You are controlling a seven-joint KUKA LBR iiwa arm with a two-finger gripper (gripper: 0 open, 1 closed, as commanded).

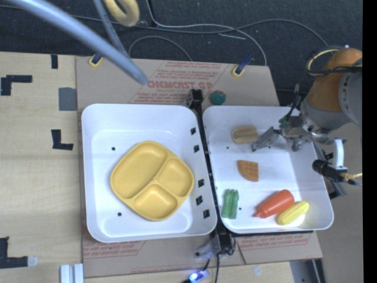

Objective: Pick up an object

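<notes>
My pincer (pixel 266 140) hangs over the upper part of the right bin (pixel 312 175), reaching in from the right edge, with my orange band behind it at the bench's right. Its grey fingers point leftward toward the pale tan bread piece (pixel 244 135), which lies in the bin's upper left area; the tip sits just beside that piece, and I cannot tell whether it touches. Whether my pincer is apart or together I cannot tell either (the fingers blur into one grey wedge from up here), and nothing shows between them.

Below the bread piece lies an orange-brown wedge (pixel 248 170), well clear of my tip. Along the bin's lower side lie a green vegetable (pixel 230 203) near the left wall, then an orange-red carrot (pixel 274 203), and a yellow corn cob (pixel 293 213) touching the carrot's right end.

The left bin (pixel 100 158) holds a yellow divided plate (pixel 152 180) with three compartments, lying flat near its middle
</notes>
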